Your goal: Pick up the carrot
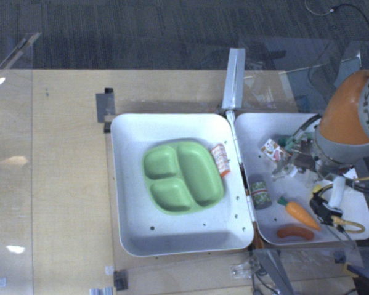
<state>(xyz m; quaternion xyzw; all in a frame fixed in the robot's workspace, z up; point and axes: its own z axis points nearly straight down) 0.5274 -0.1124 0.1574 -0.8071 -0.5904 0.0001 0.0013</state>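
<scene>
The small orange carrot with a green top (299,213) lies loose in the right white plastic bin (253,131), just above a red sausage (294,233), while the gripper (288,163) hovers nearby, its grip impossible to tell, so the approach step seems in hand, calling for descent over the carrot.

A small orange carrot (301,214), green stub at its upper-left end, lies flat on the floor of the right-hand white bin (257,131) (toward the near side), angled down to the right. It is free of any grip, just above a reddish sausage (294,232).
</scene>
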